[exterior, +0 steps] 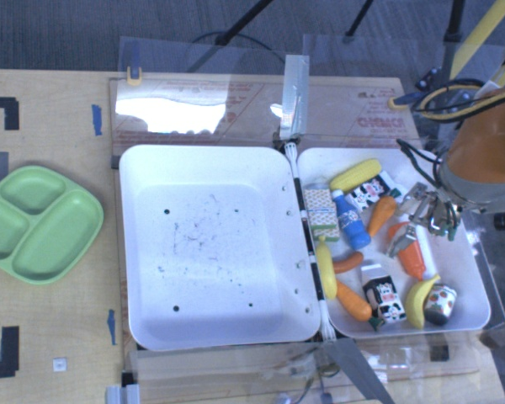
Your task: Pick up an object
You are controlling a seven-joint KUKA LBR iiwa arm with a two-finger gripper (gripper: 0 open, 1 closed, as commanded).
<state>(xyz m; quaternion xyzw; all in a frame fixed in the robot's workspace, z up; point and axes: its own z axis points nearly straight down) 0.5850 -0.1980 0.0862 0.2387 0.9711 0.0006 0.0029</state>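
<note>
- The metal gripper (422, 219) hangs over the right bin (471, 263); whether its fingers are spread cannot be told.
- Just below it lies an orange carrot (412, 259), tapered and smooth.
- Nearby: a curved yellow banana (418, 300) and a blue bottle (350, 220).
- The left bin (143, 225) is scuffed white plastic.

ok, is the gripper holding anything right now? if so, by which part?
Cannot be told. The gripper is low over the right bin, right by the orange items, but its tip is too cluttered to show anything between it.
</note>
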